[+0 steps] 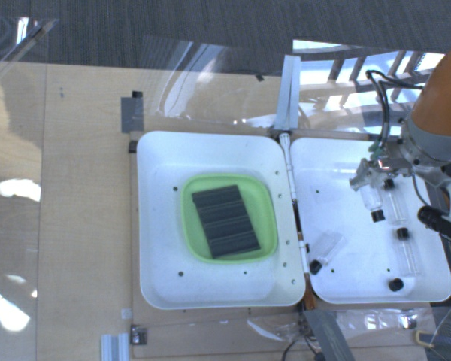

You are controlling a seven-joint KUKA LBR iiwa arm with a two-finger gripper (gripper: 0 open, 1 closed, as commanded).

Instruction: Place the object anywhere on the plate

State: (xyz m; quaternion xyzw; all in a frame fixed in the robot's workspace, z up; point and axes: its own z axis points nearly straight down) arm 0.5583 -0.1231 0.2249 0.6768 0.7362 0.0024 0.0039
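Object: dark ribbed slab (225, 222), lying flat on the green plate (192, 201) in the left bin (154, 201), well left of the gripper (377, 177).
Handling: probably light and stiff; grasp across its short width.
Gripper: over the right bin (346, 164); state cannot be told.

two white bins on wooden bench (75, 201): left bin (158, 277), right bin (338, 156) touching its right side; grey bracket (132, 113) just beyond left bin's far-left corner
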